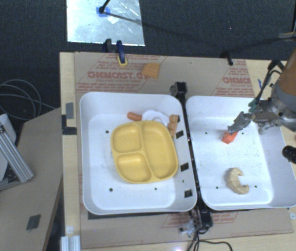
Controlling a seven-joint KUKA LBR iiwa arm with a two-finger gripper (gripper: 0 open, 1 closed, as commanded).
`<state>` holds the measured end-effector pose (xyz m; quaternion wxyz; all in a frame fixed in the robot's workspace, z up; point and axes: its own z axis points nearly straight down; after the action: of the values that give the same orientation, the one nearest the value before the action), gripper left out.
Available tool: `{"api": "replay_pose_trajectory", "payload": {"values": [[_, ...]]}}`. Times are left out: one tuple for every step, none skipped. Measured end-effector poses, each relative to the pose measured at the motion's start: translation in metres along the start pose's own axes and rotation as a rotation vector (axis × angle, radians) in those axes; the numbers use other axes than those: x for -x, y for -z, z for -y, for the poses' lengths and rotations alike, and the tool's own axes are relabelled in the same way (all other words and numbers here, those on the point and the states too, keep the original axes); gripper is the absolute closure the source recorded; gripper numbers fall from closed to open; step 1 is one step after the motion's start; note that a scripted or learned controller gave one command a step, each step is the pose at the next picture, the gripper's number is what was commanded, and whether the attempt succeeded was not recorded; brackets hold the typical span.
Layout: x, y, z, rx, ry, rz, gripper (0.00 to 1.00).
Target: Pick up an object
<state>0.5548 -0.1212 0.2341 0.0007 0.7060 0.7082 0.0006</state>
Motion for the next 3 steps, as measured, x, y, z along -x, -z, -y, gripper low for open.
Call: {"api": "replay_pose_trajectory", "payload": {"values": [[0.056, -0.116, -0.051, -0.005, -0.004, 0.001, 0.00], [0.075, -0.086, -0.116, 0.009, 0.003, 0.003, 0.00], [0.074, -0.076, -0.115, 0.008, 0.005, 0.003, 1.00]]}}
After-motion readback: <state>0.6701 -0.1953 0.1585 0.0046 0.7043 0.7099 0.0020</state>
